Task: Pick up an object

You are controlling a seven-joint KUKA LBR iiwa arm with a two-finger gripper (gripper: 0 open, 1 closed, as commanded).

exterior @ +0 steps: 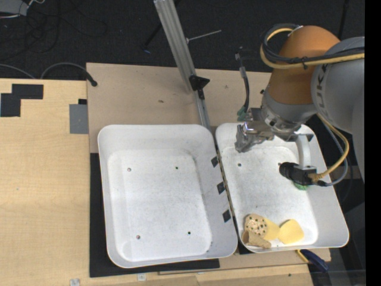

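Overhead, two shallow white bins sit side by side on a tan bench, the left bin (pixel 158 195) wider and the right bin (pixel 321 222) narrower, their inner rims nearly touching along a seam marked by small black clips (pixel 221 187). The grey arm (pixel 333 82) with its orange band (pixel 303 46) reaches in from the right, and its gripper (pixel 244 137) hangs over the far left corner of the right bin, close to that seam. Whether the pincer is released or clenched cannot be told at this angle, and nothing can be seen grasped in it. Well apart from it, in the near left corner of the right bin, lies a small cluster of objects: a tan speckled piece (pixel 256 224) like a cookie, with a pale yellow wedge-shaped piece (pixel 291 232) just beside it on the right, the two seeming to touch or overlap. A black fitting (pixel 296 171) with a yellow cable (pixel 333 170) hangs from the arm above the right side of that bin. A slanted aluminium rail (pixel 177 40) rises behind the bins.
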